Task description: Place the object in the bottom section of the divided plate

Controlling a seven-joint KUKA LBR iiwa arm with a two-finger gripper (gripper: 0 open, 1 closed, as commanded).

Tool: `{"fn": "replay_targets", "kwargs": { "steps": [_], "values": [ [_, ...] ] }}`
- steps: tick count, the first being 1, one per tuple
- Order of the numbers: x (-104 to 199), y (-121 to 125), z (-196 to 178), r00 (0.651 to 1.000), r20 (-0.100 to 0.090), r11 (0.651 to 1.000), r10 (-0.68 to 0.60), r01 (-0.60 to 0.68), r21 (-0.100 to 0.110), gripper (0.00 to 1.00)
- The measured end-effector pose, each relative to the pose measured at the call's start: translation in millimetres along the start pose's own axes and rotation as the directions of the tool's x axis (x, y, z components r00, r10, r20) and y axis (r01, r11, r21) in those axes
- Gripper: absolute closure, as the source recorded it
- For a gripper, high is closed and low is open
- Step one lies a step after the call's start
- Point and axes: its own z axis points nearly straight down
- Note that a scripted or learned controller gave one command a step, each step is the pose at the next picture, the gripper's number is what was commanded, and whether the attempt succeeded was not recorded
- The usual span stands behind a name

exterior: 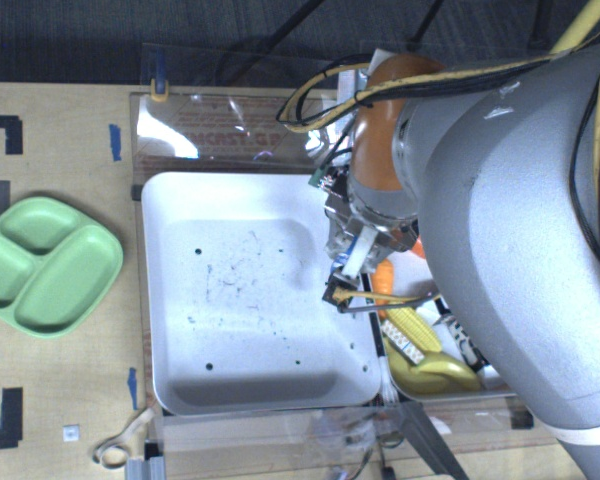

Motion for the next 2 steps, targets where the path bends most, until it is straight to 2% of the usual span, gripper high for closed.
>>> {"fn": "replay_targets", "kwargs": {
  "steps": [1, 2],
  "values": [
    [28, -11, -9, 0.998, -0.015, 0.999, 0.053, -0.053, 0.008, 1.00],
    [107, 7, -44, 0.979, -0.042, 0.980, 0.197, -0.197, 0.017, 1.00]
  ]
}}
